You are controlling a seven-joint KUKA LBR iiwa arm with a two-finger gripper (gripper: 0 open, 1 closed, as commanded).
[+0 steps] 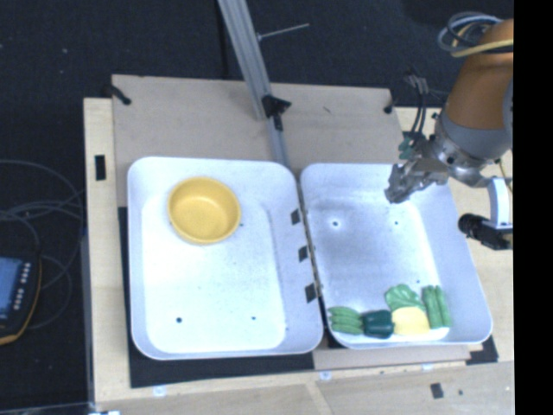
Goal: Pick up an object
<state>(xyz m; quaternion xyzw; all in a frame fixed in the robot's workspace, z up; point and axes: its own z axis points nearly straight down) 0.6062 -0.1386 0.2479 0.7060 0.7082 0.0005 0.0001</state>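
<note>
Camera view shows the hand (403,185) over the right bin's (371,240) far end; whether it is apart or together I cannot tell. The toys (393,316), green pieces and a yellow one, huddle at the bin's near edge, well apart from it. No readable writing.

A bowl (204,210) sits in the left bin (155,318); vegetables (393,314) crowd the right bin's (363,240) near edge.

Glossy yellow plastic bowl (204,210); speckled white bins (259,335); matt wooden bench (173,111).
</note>
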